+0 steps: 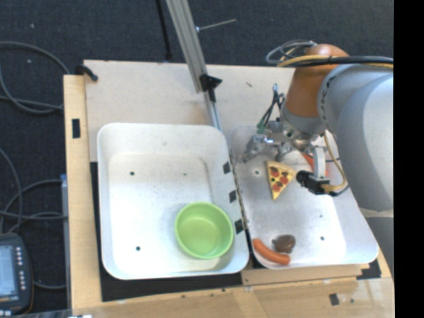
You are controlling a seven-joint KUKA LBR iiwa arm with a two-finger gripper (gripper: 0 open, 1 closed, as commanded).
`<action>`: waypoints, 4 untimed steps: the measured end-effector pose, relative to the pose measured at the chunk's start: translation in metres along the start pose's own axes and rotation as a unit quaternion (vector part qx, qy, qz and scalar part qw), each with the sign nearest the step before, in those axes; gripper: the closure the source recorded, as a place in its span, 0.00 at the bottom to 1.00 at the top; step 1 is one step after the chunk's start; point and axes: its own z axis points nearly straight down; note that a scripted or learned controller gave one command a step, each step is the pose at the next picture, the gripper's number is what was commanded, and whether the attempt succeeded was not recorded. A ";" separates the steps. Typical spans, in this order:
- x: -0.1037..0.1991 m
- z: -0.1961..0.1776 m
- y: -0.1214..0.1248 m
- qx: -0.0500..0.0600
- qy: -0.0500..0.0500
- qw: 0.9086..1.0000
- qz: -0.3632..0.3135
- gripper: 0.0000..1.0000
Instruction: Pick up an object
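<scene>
My gripper (257,146) hangs over the far left part of the right bin (331,234), close to its left wall. A toy pizza slice (279,179), yellow with red dots, lies on the bin floor just right of and below the gripper, apart from it. At the bin's near edge lie an orange sausage (271,252) and a small brown lump (285,243), touching each other. I see nothing held in the gripper.
A green bowl (204,229) stands upright in the near right corner of the left bin (132,177). A slanted metal pole (192,45) rises from the bench behind the bins. The arm's grey body covers the right bin's far right side.
</scene>
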 end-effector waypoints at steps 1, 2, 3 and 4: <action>-0.001 -0.015 0.002 -0.004 0.000 1.000 0.001 1.00; 0.005 -0.070 0.012 -0.006 0.002 1.000 -0.003 1.00; 0.010 -0.134 0.014 -0.007 0.002 1.000 -0.004 1.00; 0.010 -0.147 0.014 -0.004 0.002 1.000 -0.004 1.00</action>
